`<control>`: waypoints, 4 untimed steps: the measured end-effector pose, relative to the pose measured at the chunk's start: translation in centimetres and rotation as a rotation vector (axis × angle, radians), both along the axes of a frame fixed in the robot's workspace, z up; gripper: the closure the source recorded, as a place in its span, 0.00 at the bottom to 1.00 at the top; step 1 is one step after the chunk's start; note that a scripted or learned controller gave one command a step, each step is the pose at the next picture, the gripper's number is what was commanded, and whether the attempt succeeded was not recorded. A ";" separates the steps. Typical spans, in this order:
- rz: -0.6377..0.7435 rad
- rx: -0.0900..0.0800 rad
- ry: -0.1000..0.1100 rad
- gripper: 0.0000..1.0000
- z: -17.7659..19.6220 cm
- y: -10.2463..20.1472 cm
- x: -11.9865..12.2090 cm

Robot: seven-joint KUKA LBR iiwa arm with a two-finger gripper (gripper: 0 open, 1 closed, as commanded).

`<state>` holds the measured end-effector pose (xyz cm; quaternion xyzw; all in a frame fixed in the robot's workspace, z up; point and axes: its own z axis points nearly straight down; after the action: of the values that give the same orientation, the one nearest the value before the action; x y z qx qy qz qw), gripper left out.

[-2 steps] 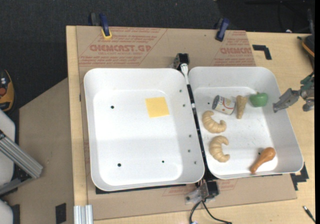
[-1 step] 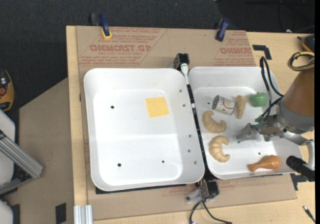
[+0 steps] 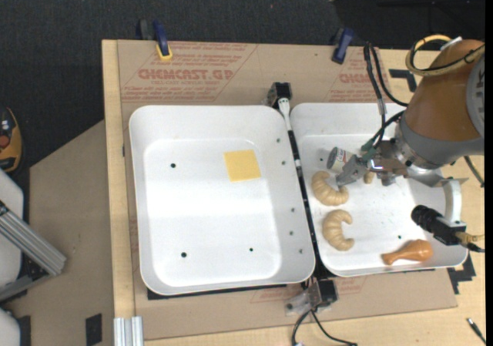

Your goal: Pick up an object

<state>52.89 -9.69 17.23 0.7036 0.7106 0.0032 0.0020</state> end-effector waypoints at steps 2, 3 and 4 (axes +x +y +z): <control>-0.011 -0.003 0.005 1.00 -7.7 0.2 0.2; -0.007 -0.005 -0.013 1.00 12.0 0.8 0.9; -0.009 0.003 0.023 1.00 0.6 5.1 -5.4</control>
<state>47.47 -4.57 17.87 0.7068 0.7074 -0.0040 -0.0072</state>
